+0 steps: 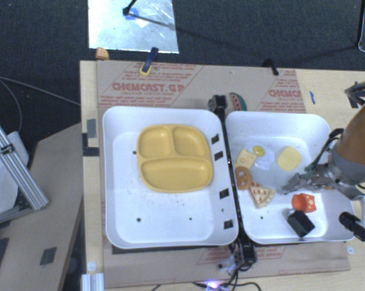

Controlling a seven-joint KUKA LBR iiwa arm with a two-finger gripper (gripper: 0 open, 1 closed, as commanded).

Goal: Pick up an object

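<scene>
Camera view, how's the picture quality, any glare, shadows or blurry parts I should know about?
Camera view: even, soft lighting with faint shadows; the shiny sheet on the floor beyond the bench throws bright glare; the white bins look slightly washed out, the left bin more than the right bin; the yellow tray is clear; the gripper and the small items beside it are soft and hard to resolve.

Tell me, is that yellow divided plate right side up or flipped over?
Right side up. The yellow divided plate lies flat in the left bin, its three hollow compartments facing upward with raised ridges between them.
</scene>
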